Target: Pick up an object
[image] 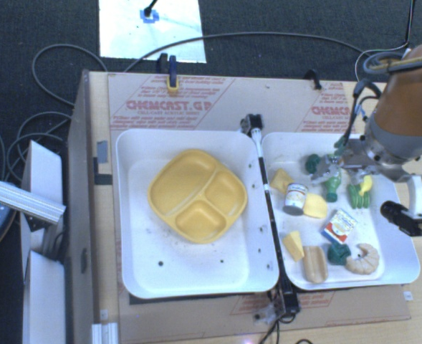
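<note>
The right bin [400, 267] holds several small toy foods. A dark green piece [312, 163] and a green bottle [332, 187] lie near its back. Beside them is a green and yellow piece [360, 192]. Nearer the middle are a small can [294, 198], two yellow wedges [281, 180] [293, 246], a yellow lump [315, 206] and a red and white carton [339, 226]. A tan bread stick [314, 264], a teal piece [337, 253] and a tan shrimp shape [362, 259] lie at the front. My gripper [334, 165] hangs low over the back, just above the green bottle and right of the dark green piece.
The left bin [135, 264] carries a yellow divided plate [198, 194]. A ridge [266, 199] separates the two bins. The arm's orange and grey body [404, 113] covers the right bin's back right corner. A black part [404, 218] juts over the bin's right rim.
</note>
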{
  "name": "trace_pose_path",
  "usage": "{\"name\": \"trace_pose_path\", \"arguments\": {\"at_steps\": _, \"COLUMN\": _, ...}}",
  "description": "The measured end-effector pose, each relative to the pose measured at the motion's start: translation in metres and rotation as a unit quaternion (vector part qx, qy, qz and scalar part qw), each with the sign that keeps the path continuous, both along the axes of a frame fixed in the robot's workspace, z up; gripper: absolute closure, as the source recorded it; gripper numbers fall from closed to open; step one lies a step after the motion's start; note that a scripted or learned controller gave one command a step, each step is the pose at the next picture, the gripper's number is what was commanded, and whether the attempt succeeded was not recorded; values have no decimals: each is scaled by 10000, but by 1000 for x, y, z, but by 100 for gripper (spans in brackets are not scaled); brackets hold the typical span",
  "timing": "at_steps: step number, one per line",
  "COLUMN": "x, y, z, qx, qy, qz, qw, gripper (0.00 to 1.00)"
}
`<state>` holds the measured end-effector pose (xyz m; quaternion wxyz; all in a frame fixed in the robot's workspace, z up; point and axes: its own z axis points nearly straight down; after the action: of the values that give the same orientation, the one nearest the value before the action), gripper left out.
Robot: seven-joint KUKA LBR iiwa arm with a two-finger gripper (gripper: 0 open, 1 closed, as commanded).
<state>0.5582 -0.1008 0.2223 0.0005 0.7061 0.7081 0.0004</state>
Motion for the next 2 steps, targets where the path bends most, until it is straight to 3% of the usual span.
{"name": "trace_pose_path", "arguments": {"at_steps": 1, "x": -6, "y": 11, "z": -93, "qx": 2, "qy": 11, "qz": -10, "qw": 10000, "gripper": 0}}
{"name": "trace_pose_path", "arguments": {"at_steps": 2, "x": 101, "y": 11, "z": -61, "qx": -2, "qy": -16, "qz": 7, "qw": 10000, "gripper": 0}}
